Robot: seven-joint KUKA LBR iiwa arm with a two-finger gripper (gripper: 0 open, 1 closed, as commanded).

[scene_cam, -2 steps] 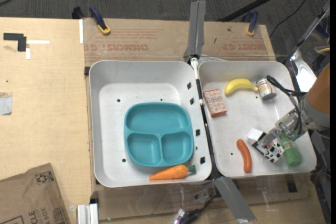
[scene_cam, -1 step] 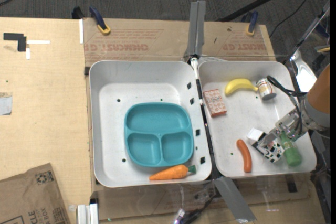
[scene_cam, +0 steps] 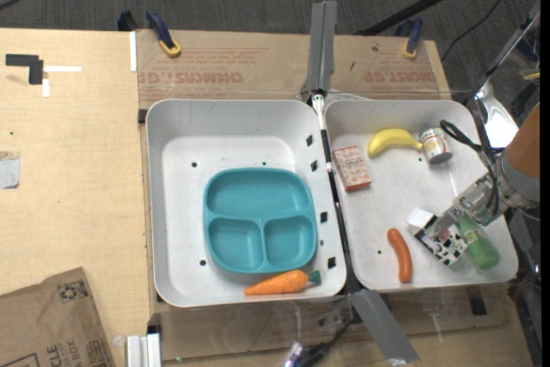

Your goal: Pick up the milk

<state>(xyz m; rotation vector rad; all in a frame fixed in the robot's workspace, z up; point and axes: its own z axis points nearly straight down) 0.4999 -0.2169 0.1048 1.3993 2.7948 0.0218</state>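
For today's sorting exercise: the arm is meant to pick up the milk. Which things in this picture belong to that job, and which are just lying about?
Belong to the job:
milk carton, in the right bin
gripper, right at the carton

Just lying about:
banana
small can
red box
sausage
green bottle
teal plate and carrot, in the left bin

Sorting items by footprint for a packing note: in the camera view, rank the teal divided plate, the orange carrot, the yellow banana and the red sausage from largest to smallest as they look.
1. Teal divided plate
2. Orange carrot
3. Yellow banana
4. Red sausage

The banana and the sausage look close.
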